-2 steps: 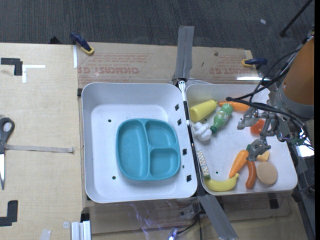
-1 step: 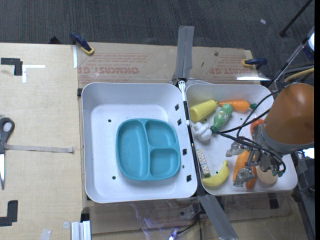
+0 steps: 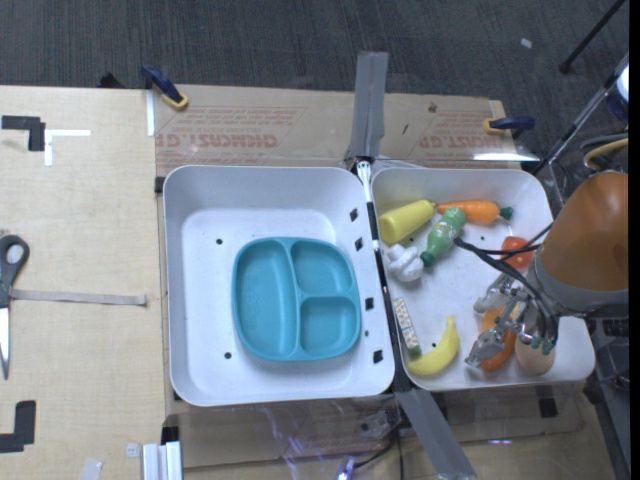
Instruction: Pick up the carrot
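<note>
The carrot (image 3: 474,210), orange with a small green top, lies on its side near the far wall of the right bin (image 3: 455,303). My gripper (image 3: 502,334) is low in the near right corner of that bin, well to the near side of the carrot and apart from it. It hangs right over a small orange object (image 3: 496,354) on the bin floor. The arm's orange band (image 3: 595,233) covers part of the bin's right side.
Sharing the right bin are a yellow item (image 3: 404,220), a green bottle (image 3: 441,236), a white piece (image 3: 404,261), a banana (image 3: 438,354), a red-orange item (image 3: 514,248) and a beige object (image 3: 534,357). A teal divided plate (image 3: 297,298) sits in the left bin.
</note>
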You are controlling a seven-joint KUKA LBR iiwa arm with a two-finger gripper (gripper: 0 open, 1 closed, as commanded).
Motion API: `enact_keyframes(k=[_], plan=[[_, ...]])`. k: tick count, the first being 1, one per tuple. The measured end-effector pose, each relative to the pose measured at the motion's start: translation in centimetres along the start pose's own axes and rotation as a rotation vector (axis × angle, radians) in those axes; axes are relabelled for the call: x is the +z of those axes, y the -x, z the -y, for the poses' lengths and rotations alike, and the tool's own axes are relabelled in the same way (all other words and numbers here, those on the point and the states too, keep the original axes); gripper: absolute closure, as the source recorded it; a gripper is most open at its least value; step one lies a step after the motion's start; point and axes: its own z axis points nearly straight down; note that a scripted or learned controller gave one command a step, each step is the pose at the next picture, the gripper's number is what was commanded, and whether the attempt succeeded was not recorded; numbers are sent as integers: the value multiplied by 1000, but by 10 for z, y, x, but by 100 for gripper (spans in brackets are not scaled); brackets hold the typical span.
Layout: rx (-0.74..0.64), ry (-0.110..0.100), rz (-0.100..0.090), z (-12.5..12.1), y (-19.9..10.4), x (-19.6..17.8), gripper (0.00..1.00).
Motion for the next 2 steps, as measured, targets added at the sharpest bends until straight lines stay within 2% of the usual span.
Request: enact_keyframes(k=[1, 2], plan=[[-5, 0, 4, -1, 2, -10, 100], [-8, 1, 10, -3, 4, -20, 100]])
